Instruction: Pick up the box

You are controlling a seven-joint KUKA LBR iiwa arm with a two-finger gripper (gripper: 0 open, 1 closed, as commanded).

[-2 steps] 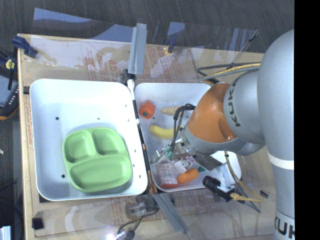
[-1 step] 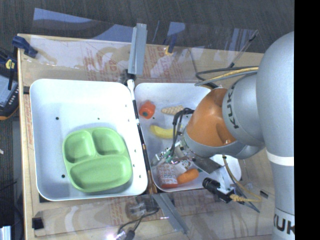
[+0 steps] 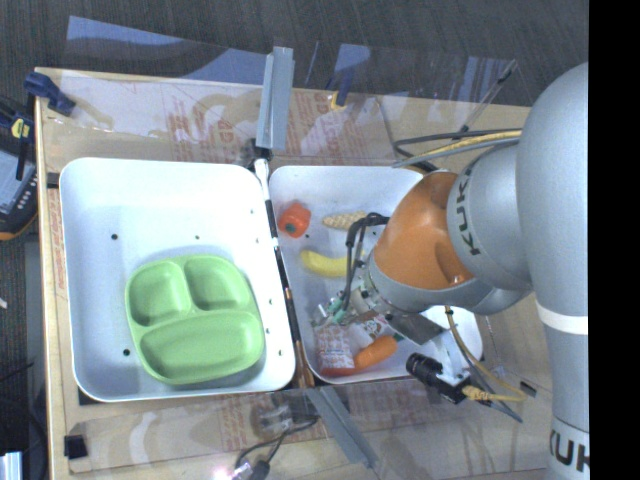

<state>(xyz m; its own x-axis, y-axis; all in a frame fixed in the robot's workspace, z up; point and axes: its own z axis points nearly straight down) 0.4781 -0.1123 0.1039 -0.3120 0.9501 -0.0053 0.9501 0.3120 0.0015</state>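
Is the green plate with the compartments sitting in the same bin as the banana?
No, the green plate lies in the left bin, while the banana lies in the right bin.

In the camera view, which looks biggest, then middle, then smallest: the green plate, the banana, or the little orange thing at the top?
Largest to smallest, as they look:
1. Green divided plate, by far the biggest.
2. Banana.
3. Round orange item, smallest, though only a little smaller than the banana.

Bulky grey arm (image 3: 555, 218) with glossy orange band (image 3: 425, 243), black "KU" lettering, thin black and yellow cables.
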